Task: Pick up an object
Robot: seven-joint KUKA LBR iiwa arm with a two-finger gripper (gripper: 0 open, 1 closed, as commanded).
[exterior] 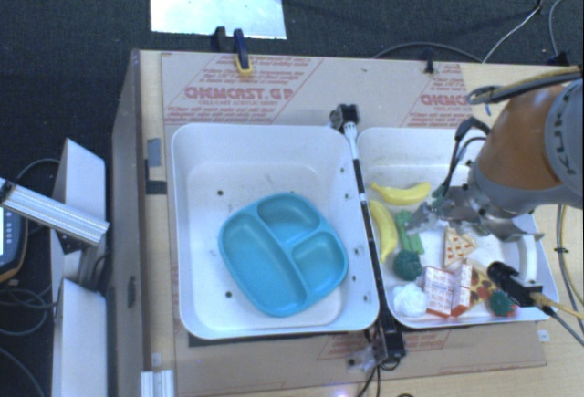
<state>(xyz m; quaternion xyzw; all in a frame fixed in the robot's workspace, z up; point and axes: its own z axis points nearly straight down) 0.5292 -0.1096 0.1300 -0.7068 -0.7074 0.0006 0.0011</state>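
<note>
Arm: the grey arm (pixel 529 153) with its orange band reaches in from the right and hangs over the right bin (pixel 401 141).
Gripper: the gripper (pixel 427 216) sits low over the left half of the right bin, among the toy food. Whether it is open or closed cannot be told from this angle, and nothing can be seen gripped in it.
Nearest candidates: the far banana (pixel 401 194) lies just left of and beyond the gripper. The near banana (pixel 382 233) lies along the bin's left wall, and the green stick (pixel 410 236) is right beside it, just below the gripper.
Other objects in right bin: a dark green piece (pixel 408 265), a white lump (pixel 411 299) and a red-and-white carton (pixel 440 289) crowd the near side. A pizza slice (pixel 457 248) lies right of the gripper.
Left bin: the left bin (pixel 196 203) holds a blue divided plate (pixel 283 251), well away from the arm.
Done so far: as I judge it, the approach is made, since the gripper is down among the objects.
Left to do: every object seen rests on a bin floor, so the pick is not yet achieved. A secure grip on one item and a lift clear of the bin remain.
Risk: the items lie close together, so a closing grip could catch two things or push one aside.
</note>
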